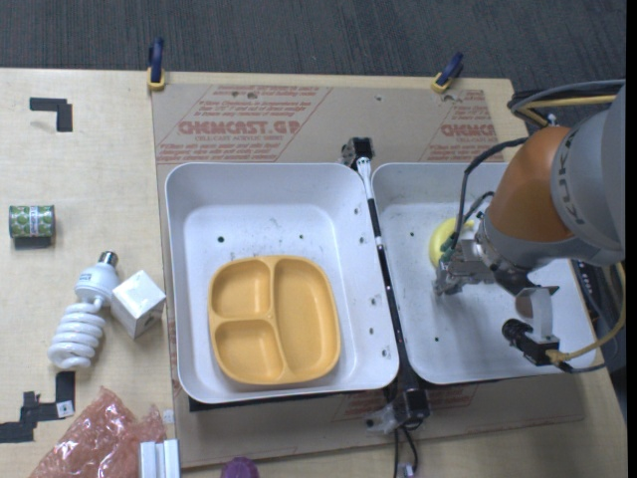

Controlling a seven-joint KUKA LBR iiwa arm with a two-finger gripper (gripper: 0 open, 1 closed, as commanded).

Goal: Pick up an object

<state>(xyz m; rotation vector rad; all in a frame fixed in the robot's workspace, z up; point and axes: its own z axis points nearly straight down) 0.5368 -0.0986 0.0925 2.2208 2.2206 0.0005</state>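
Observation:
A small yellow object (pixel 442 241) lies in the right bin (pixel 418 337), near its back middle. My gripper (pixel 448 273) reaches down into that bin from the right, its tip just in front of and beside the yellow object. The wrist and the orange band (pixel 532 199) cover part of the object. A yellow divided plate (pixel 274 319) with three compartments lies flat in the left bin (pixel 199 207).
Left of the bins, on the bench, lie a spiral light bulb (pixel 82 315), a white cube (pixel 137 302), a small green can (pixel 32 223) and a pink mesh bag (pixel 95 436). Blue clamps (pixel 156 63) hold the cardboard sheet at the back.

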